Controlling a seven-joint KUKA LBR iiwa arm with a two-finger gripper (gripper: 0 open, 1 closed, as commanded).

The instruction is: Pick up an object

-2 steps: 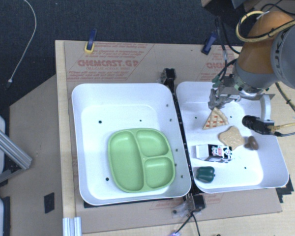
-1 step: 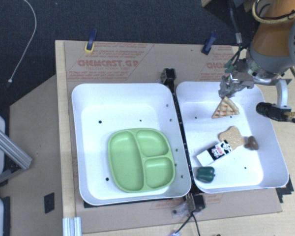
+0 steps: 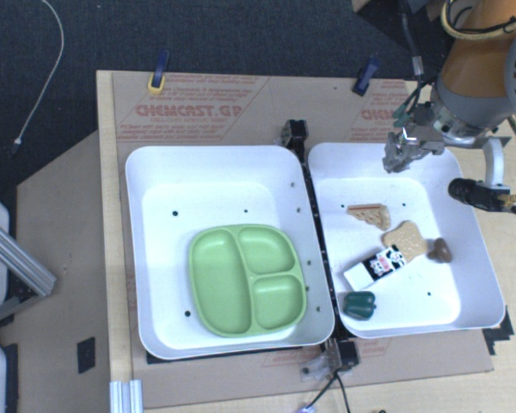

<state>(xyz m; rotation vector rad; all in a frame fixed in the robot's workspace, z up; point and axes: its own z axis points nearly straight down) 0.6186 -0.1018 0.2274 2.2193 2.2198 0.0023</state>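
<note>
Here is the arm [image 3: 486, 50], reaching in from the right, and the gripper [image 3: 402, 157] hangs over the far edge of the right bin [image 3: 464, 308]. Are its jaws spread or pressed together? From this angle I cannot tell, and nothing shows between them. Down in that bin, well apart from the gripper, lies a brown wedge-shaped piece [image 3: 369, 215]. Just nearer sits a toast-like slice [image 3: 405, 238], with a small brown lump [image 3: 441, 250] right beside it. A white carton with black patches [image 3: 376, 268] touches the toast's near edge, and a dark green pepper [image 3: 359, 304] sits at the front. Over in the left bin [image 3: 155, 196], a green divided plate [image 3: 246, 279] lies flat. Both bins rest on the desk [image 3: 120, 110].
</note>
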